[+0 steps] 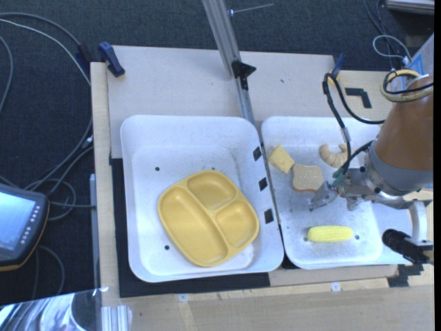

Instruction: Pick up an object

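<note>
the left bin (138, 185) fills the middle of the frame and carries a yellow divided plate (207, 216). the right bin (372, 250) sits beside it, sharing a raised rim. the arm (406, 143) reaches in from the right edge over that bin. its gripper (324, 198) hangs low in the bin's centre; whether its fingers are apart or closed, or hold anything, i cannot tell. the corn cob (330, 234) lies just below it, the toast slice (307, 178) just above left, the cheese wedge (281, 159) further up-left, a pale curled piece (333, 156) near the top. best bet, i judge: drop straight onto the cob, jaws across its short width. open floor lies around it; the lower rim is near.
</note>
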Robot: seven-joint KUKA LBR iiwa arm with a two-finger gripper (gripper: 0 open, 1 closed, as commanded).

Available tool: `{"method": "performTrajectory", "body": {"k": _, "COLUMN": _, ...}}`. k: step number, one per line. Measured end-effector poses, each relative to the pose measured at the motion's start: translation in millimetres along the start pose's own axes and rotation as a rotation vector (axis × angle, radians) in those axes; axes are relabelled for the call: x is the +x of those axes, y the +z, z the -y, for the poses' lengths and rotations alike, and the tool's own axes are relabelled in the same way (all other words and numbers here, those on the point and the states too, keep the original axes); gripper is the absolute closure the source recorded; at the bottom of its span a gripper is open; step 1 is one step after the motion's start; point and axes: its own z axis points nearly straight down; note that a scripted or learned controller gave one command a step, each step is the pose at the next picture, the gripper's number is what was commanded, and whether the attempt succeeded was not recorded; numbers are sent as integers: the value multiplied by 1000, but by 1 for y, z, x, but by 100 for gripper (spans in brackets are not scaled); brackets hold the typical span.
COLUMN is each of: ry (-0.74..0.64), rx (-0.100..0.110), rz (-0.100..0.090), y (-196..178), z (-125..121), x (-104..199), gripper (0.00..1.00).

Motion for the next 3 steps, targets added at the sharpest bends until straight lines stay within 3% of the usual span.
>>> {"method": "performTrajectory", "body": {"k": 1, "ry": 0, "rx": -1, "rz": 1, "y": 0, "z": 0, "x": 0, "gripper": 0}}
{"method": "performTrajectory", "body": {"k": 3, "ry": 0, "rx": 7, "rz": -1, "y": 102, "z": -8, "x": 2, "gripper": 0}}
